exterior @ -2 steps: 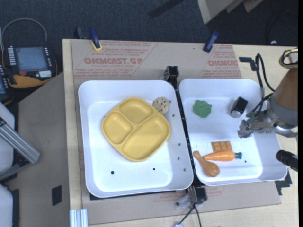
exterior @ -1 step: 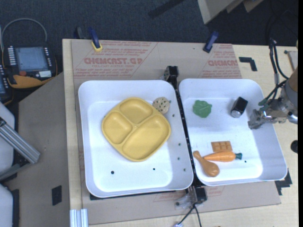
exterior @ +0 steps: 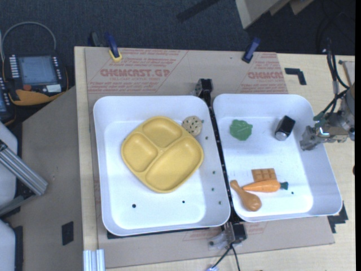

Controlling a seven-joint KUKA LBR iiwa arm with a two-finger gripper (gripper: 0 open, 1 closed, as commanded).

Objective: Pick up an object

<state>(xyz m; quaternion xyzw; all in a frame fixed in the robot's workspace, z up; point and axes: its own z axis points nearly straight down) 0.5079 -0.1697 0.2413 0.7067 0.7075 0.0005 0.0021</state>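
Nearest the camera, in the right bin (exterior: pixel 324 168), a tan drumstick-shaped toy (exterior: pixel 246 196) is seen lying by the near left corner, its rounded end toward the near wall. Just beyond and touching it, an orange carrot toy (exterior: pixel 265 186) with a small dark green tip is laid pointing right, and a brown cracker-like square (exterior: pixel 263 175) is tucked against the carrot's far side. In the left bin (exterior: pixel 107 168), a yellow divided plate (exterior: pixel 162 153) with three compartments is set roughly in the middle, turned at an angle. A small speckled cookie (exterior: pixel 192 125) is placed touching the plate's far right edge. Farther back in the right bin, a green leafy toy (exterior: pixel 241 130) is found toward the left, and a small black cylinder with a silver end (exterior: pixel 284 127) is lying well to its right, tilted. At the right edge of the right bin, level with the black cylinder, the gripper (exterior: pixel 311 138) is seen over the bin's rim, apart from every object; nothing is seen between its parts, and whether it is spread wide or closed narrow cannot be told. The bins are seated on a brown board (exterior: pixel 169 66) printed with red lettering, clamped at its far edge by two blue clips (exterior: pixel 114 48).
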